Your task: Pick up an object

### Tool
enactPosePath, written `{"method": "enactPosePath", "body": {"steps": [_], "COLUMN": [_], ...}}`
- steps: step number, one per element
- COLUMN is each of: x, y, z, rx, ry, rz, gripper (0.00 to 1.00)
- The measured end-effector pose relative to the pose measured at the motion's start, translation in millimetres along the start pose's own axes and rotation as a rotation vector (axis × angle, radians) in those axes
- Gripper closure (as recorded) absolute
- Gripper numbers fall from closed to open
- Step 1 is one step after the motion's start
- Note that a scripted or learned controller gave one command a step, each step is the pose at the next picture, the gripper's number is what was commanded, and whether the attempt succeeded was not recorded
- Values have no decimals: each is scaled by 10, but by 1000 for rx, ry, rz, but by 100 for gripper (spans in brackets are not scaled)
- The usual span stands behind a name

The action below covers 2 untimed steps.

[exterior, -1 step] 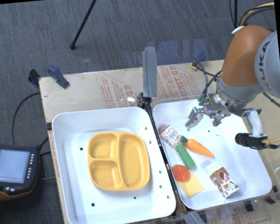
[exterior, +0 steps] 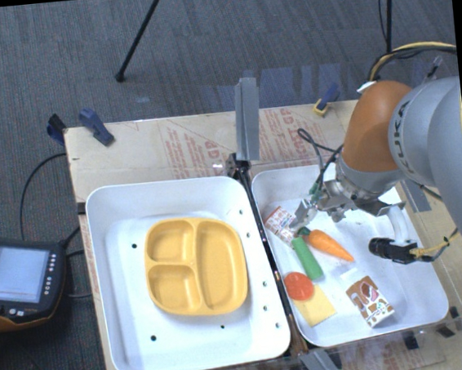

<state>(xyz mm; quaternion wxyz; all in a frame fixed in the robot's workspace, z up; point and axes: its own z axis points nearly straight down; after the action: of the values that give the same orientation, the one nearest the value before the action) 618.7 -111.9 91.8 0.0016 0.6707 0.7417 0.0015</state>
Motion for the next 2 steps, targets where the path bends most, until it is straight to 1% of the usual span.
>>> {"method": "enactPosePath", "body": {"steps": [1, 2], "x": [150, 175], "y": [-495, -488], "z": [-14, -99], "rx": [-4, -1], "ry": [1, 6], "rz": [15, 17], "gripper": [0, 100]}}
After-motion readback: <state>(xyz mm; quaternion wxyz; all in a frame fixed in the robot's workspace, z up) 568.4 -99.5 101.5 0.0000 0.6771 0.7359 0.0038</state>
